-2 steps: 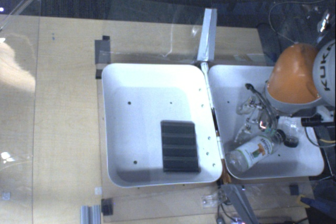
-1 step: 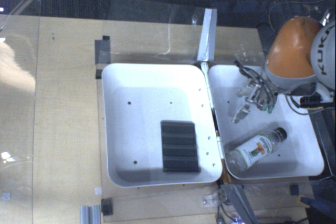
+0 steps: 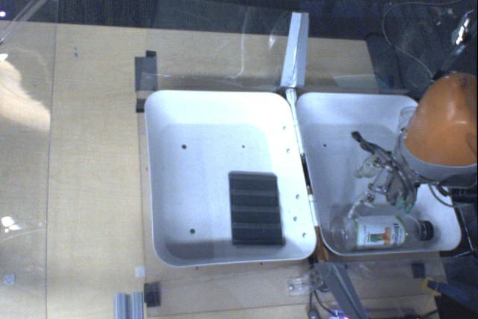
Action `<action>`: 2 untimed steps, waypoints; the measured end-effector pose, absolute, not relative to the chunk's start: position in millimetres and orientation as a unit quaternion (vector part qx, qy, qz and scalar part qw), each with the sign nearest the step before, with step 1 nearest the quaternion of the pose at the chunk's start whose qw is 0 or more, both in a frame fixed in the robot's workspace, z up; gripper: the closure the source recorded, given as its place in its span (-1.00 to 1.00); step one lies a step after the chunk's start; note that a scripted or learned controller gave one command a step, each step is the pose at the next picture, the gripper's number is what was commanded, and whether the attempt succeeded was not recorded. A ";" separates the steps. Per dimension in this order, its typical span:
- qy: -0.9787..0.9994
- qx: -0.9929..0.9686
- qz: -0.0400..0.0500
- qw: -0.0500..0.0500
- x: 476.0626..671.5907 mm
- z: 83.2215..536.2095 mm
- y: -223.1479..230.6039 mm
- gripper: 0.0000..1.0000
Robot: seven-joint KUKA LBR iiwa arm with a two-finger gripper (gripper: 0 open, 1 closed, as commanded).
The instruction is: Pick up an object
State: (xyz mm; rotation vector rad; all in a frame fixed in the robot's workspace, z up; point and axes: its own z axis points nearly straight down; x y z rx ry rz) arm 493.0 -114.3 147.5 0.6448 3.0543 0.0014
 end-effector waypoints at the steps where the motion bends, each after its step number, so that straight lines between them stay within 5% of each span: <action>1: 0.936 0.353 0.003 0.012 493.9 91.0 -85.4 -1.00; 2: 0.886 0.464 0.003 0.006 529.4 89.9 -89.4 -1.00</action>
